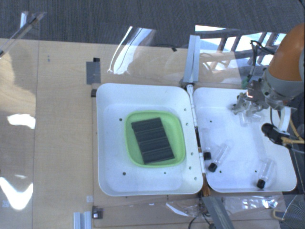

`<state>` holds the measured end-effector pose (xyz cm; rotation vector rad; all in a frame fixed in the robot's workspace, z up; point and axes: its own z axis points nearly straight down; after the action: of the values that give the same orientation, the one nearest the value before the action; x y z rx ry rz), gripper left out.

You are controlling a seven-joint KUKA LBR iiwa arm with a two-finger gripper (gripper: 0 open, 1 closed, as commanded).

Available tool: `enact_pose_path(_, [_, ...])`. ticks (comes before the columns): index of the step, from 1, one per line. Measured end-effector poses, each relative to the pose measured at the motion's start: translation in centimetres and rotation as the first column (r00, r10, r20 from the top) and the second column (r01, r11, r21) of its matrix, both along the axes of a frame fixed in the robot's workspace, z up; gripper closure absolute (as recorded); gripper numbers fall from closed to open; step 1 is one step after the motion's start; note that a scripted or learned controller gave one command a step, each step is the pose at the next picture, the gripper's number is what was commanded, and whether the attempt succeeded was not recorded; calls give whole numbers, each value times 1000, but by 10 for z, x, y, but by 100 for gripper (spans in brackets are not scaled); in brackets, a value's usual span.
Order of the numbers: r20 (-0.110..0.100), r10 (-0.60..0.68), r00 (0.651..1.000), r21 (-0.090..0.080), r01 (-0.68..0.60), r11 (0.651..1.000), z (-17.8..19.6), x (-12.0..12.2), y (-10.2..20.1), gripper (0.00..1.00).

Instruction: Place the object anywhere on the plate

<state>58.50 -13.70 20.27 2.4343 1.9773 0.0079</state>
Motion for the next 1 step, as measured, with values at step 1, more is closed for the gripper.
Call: enact_pose_path(1, [-2, 62, 998, 1, -62, 998, -17, 0, 108, 100])
